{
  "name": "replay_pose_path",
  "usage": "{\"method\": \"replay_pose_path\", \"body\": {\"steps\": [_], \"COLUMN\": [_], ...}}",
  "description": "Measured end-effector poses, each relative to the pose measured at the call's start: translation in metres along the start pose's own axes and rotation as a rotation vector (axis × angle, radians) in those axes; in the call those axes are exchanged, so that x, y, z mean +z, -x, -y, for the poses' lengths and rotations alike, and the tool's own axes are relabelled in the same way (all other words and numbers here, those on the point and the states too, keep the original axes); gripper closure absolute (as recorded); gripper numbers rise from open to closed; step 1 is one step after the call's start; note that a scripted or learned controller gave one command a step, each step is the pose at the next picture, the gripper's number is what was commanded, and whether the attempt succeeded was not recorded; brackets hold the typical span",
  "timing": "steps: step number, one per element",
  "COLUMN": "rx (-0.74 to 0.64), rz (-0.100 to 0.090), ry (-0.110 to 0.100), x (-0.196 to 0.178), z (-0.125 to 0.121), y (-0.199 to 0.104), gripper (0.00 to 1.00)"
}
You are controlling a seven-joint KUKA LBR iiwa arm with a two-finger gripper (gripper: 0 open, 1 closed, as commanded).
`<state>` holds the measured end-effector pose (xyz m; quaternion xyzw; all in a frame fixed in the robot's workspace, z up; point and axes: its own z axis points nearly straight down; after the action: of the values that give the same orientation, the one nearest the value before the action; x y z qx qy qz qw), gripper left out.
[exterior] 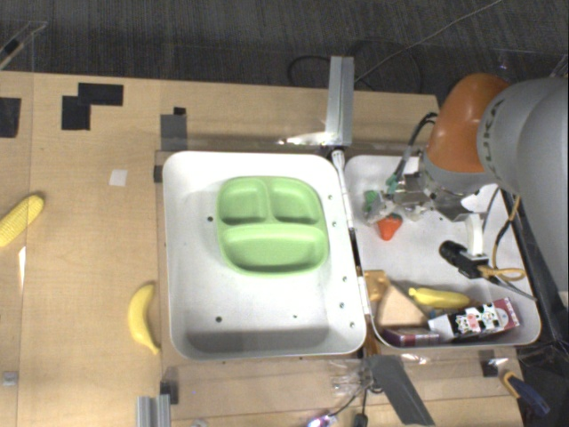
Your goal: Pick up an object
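Two white bins (178, 238), one green divided plate (270, 222), pincer (402, 196) grip state unclear, one orange carrot (388, 229).

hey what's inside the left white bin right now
The left bin holds one thing: a green divided plate with three compartments, lying flat near its middle. The bin floor under the plate is covered, so anything beneath it cannot be seen.
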<state>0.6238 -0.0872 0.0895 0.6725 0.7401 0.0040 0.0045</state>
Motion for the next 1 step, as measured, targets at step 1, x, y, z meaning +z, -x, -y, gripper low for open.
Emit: {"method": "replay_pose_path", "body": {"steps": [1], "rx": [-0.002], "rz": [-0.002], "ry": [0.009], "x": [-0.0130], "z": [-0.0033], "y": [-0.0018], "gripper": [1.00]}}
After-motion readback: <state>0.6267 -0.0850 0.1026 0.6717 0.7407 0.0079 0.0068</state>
